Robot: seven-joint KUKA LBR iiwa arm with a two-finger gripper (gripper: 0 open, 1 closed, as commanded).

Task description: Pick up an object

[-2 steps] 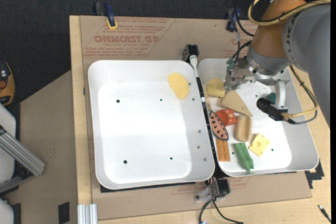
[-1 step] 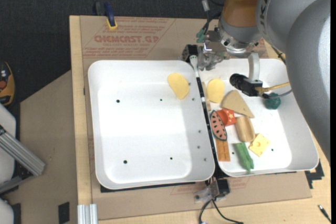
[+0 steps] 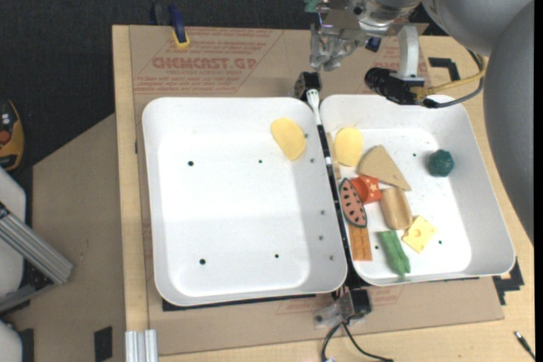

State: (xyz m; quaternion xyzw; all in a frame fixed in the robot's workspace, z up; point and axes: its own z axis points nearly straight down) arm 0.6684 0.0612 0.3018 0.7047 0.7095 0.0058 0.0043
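My gripper (image 3: 331, 53) hangs over the brown board just beyond the far edge of the two bins, near the divider between them, with nothing seen in it. The left bin (image 3: 212, 267) holds a single yellow piece (image 3: 288, 137) at its far right corner. In the right bin (image 3: 475, 208) lie another yellow piece (image 3: 348, 146), a tan wedge (image 3: 383, 167), a teal ball (image 3: 439, 163), a red piece (image 3: 366, 189), a watermelon slice (image 3: 353, 202), a wooden cylinder (image 3: 394, 208), a yellow cheese block (image 3: 418, 234), a green pod (image 3: 394, 253) and an orange strip (image 3: 361, 243).
The bins sit on a brown board (image 3: 212, 59) with red lettering. A blue and yellow clamp (image 3: 178, 25) grips the board's far left edge. The large grey arm (image 3: 501, 30) fills the upper right above the right bin.
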